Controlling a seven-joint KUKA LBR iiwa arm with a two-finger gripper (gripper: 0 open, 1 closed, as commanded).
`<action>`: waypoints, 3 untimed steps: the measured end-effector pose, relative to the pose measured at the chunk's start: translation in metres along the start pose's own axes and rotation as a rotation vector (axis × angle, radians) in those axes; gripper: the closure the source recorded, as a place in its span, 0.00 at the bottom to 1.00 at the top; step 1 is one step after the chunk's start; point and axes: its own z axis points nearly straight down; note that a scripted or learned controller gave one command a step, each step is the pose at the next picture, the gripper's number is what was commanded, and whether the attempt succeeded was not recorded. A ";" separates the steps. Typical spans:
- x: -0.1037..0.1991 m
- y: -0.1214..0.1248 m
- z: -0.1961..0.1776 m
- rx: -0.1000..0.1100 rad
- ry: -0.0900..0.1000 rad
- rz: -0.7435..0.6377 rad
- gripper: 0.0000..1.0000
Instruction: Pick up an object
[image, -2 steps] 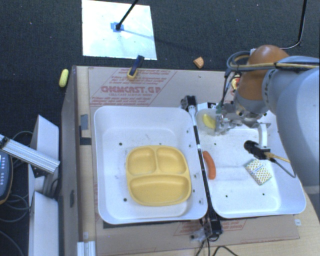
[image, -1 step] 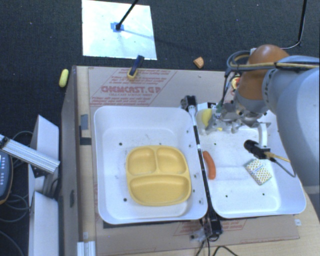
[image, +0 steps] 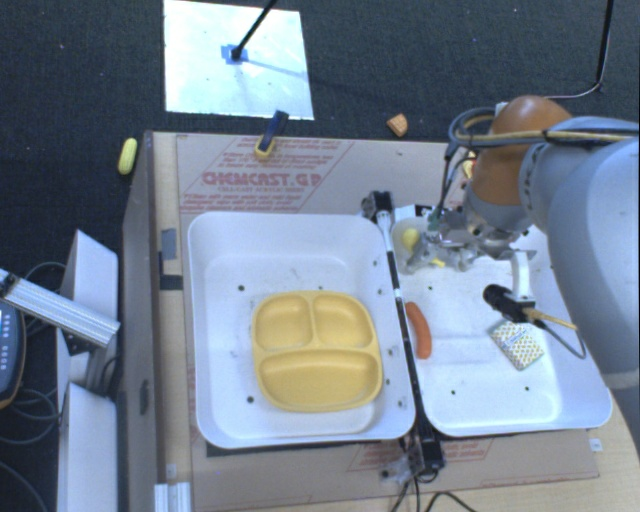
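Sausage (image: 419, 331) lies lengthwise along the divider (image: 397, 300), below and just left of the gripper (image: 447, 248), whose finger state I can't tell as it hovers by the lemon (image: 407, 239).

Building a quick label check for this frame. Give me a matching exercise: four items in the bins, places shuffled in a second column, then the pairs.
Items:
1. yellow divided plate
2. orange sausage
3. patterned block
4. yellow round piece

Places:
A. right bin, far corner by the divider
B. left bin, middle
C. right bin, near its right side
D. right bin, along the divider

Pairs: 1-B, 2-D, 3-C, 4-A
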 end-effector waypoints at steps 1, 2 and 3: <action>0.000 -0.040 -0.002 -0.021 -0.003 0.005 0.00; 0.004 -0.002 -0.003 -0.022 -0.003 0.002 0.00; 0.004 -0.002 -0.014 -0.025 -0.004 0.000 1.00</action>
